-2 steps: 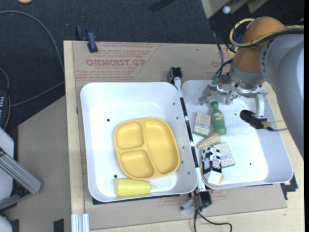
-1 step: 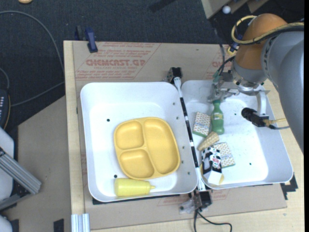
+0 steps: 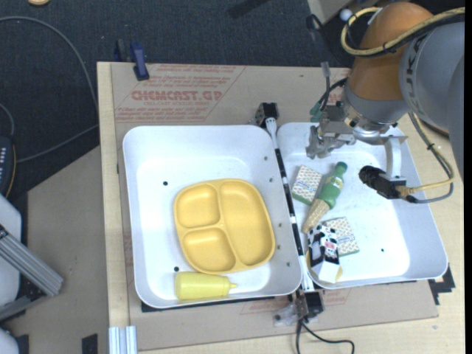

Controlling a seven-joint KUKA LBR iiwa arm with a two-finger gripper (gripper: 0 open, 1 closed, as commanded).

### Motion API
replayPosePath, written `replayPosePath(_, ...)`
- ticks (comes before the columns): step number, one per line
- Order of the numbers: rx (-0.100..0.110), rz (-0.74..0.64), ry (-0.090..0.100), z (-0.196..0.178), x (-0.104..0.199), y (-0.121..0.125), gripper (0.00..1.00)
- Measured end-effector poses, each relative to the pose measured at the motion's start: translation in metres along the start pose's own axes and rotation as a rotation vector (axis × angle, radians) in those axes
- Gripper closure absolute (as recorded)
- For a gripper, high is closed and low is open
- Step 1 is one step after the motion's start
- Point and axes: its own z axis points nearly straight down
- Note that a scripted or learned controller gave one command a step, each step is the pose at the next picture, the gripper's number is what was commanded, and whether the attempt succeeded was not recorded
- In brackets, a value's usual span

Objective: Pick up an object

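One gripper (image 3: pixel 327 140) over right bin (image 3: pixel 413 260) far end; opening unreadable. Green bottle (image 3: pixel 330 188) partly covers cone.

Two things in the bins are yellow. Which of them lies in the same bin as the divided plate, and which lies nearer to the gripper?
The yellow bottle lies in the left bin, below the divided plate. The ice cream cone, in the right bin beside the green bottle, is nearer the gripper.

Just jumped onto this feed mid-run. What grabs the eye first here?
The yellow divided plate in the middle of the left bin, with a yellow bottle lying just below it. Then the arm's orange band at upper right, its gripper over the right bin's far end, above a green bottle among small packets.
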Motion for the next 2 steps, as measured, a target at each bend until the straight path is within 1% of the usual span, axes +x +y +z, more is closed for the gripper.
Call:
replayPosePath(1,0.002,0.001,0.000,0.001,-0.001,-0.001,0.00)
replayPosePath(2,0.002,0.004,-0.002,0.001,-0.042,-0.029,0.00)
